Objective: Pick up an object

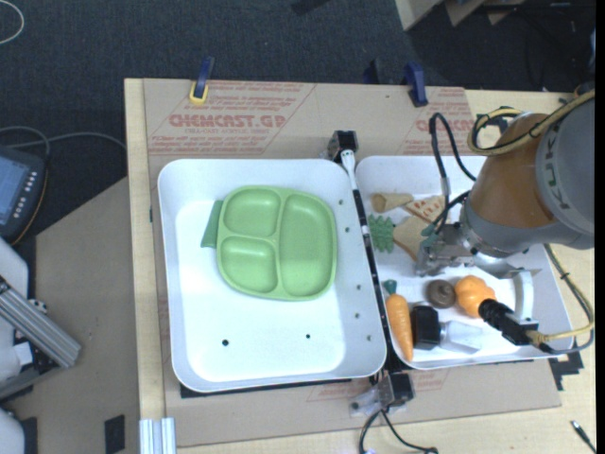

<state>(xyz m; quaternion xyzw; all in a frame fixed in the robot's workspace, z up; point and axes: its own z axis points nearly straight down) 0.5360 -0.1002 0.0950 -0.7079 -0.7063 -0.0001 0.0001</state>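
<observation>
The brown board point(284, 121) on the desk reads "CHEMCAST G.P" in red. The pincer point(437, 253) hangs low in the right bin point(397, 173), over a small green toy point(382, 232) and tan pieces point(406, 206); whether it grips anything I cannot tell. A carrot point(399, 324) lies near the front edge. A green divided plate point(278, 242) sits in the left bin point(189, 282).

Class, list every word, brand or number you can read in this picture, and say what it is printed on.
"CHEMCAST G P": red print on the brown board under the bins, repeated in rows.
Smaller red lines beneath it: too blurred to read.
Red print on the board's right part: partly hidden, unreadable.
Letters on the grey arm: cut off, unreadable.
</observation>
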